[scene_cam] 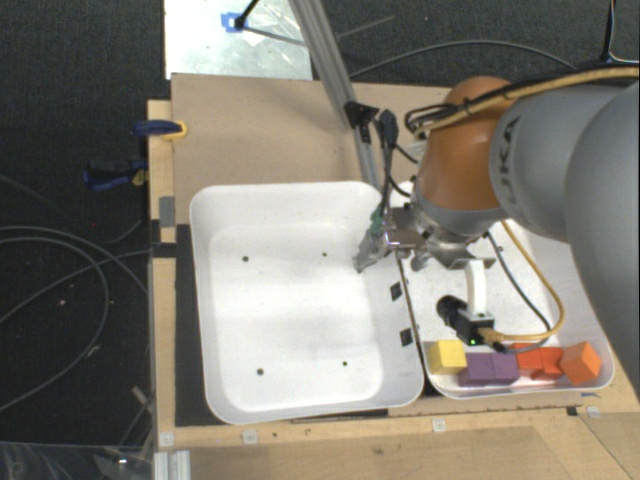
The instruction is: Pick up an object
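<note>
The grey arm [560, 158] reaches in from the right, its gripper [372, 251] over the left bin's [290, 388] right edge; its grip cannot be told. 4 blocks, yellow [447, 356], purple [489, 369], red [540, 362] and orange [582, 363], lie along the right bin's [520, 388] near edge.

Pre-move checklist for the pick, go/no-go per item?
1. Targets present: ok. Yellow block, purple block, red block and orange block lie along the near edge of the right bin.
2. Gripper over the blocks: not ok. It sits at the right edge of the left bin, away from them.
3. Gripper open or shut: cannot tell.
4. Object in gripper: cannot tell, nothing shows there.
5. Blocks separated for a clean grasp: not ok. Purple, red and orange crowd together; yellow touches purple.
6. Right bin in full view: not ok, the arm covers much of it.
</note>
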Robot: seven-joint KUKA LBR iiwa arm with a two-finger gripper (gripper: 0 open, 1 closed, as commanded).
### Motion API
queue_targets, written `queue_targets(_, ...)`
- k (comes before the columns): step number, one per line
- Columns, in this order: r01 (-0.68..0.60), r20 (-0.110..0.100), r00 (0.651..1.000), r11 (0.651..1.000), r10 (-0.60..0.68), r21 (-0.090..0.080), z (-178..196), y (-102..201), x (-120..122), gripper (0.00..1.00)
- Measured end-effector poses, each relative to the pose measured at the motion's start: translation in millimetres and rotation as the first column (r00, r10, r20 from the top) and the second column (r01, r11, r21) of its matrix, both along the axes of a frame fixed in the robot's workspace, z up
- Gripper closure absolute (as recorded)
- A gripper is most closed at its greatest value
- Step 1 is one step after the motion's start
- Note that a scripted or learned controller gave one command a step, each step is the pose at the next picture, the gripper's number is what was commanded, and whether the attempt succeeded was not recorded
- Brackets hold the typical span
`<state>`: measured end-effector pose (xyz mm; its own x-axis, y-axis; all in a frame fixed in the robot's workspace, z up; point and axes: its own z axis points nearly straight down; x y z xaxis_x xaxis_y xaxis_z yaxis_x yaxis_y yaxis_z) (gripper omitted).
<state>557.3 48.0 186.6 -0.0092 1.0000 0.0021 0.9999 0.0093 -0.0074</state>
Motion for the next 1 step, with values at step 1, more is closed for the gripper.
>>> queue_targets(1,0.007,0.007,1.000,1.000,-0.007,-0.001,3.5,2.8,-10.8,0.00)
